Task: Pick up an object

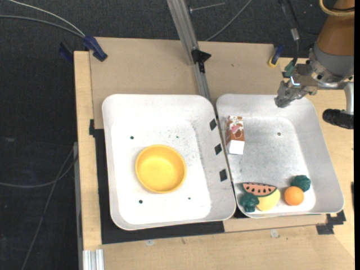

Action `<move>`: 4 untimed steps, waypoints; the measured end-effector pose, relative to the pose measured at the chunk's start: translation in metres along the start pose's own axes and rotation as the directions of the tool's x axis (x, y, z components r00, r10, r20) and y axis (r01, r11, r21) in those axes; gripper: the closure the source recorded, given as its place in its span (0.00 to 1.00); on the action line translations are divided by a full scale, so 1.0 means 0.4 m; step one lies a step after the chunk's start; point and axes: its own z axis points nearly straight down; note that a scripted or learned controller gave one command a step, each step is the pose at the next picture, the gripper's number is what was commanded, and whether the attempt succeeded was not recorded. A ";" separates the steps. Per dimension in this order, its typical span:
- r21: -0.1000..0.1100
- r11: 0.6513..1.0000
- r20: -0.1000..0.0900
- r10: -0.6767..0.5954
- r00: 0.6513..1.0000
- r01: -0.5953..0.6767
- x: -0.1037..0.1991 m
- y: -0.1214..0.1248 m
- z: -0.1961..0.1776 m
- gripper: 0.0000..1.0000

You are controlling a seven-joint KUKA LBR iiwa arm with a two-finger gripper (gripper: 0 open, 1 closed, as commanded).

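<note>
A robotics lab: 2 white bins (169, 108) on a clamped bench (140, 61), loose cables (34, 13).

Tabletop (146, 66) showing tan. Both bins, left bin (163, 108) and right bin (270, 145), showing white with dark specks. Bowl (161, 168) showing plain yellow. Small carton (235, 135) showing red-brown over white. Watermelon slice (259, 188) showing red with dark seeds. Banana (269, 200) showing yellow, ball (293, 196) orange, two lumps (301, 182) dark green.
</note>
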 end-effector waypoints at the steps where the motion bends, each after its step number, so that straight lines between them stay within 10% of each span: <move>1: -0.001 1.000 0.000 0.000 1.000 0.000 0.001 0.006 -0.146 1.00; 4: 0.025 1.000 -0.006 -0.004 1.000 0.004 0.407 -0.062 -0.081 1.00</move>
